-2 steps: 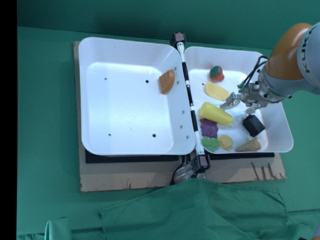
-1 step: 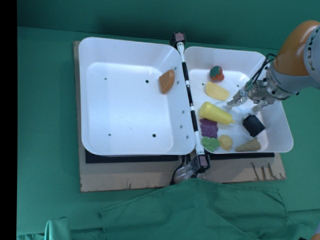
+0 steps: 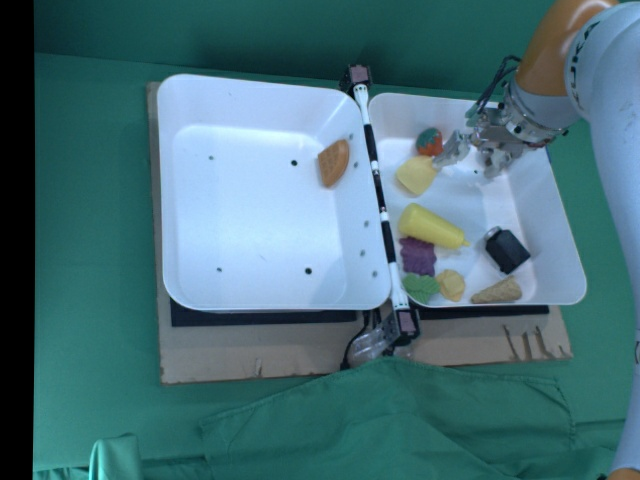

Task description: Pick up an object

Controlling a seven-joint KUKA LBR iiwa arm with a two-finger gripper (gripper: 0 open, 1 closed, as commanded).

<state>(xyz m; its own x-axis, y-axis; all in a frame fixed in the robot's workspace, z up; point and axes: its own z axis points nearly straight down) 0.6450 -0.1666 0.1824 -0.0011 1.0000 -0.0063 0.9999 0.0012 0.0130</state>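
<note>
Gripper (image 3: 470,154) above right bin (image 3: 560,230), beside strawberry (image 3: 429,141).

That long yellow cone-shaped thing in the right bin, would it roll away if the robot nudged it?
Probably. The yellow cone lies on its side on the smooth floor of the right bin, so a sideways nudge would likely roll it in a curve. Its tapered shape may slip from a two-finger pinch. It looks like a light, stiff toy.

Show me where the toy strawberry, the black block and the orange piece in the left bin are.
toy strawberry (image 3: 429,141), camera view, its red body.
black block (image 3: 507,250), camera view, its top face.
orange piece (image 3: 334,162), camera view, its middle, leaning on the left bin's right wall.
</note>
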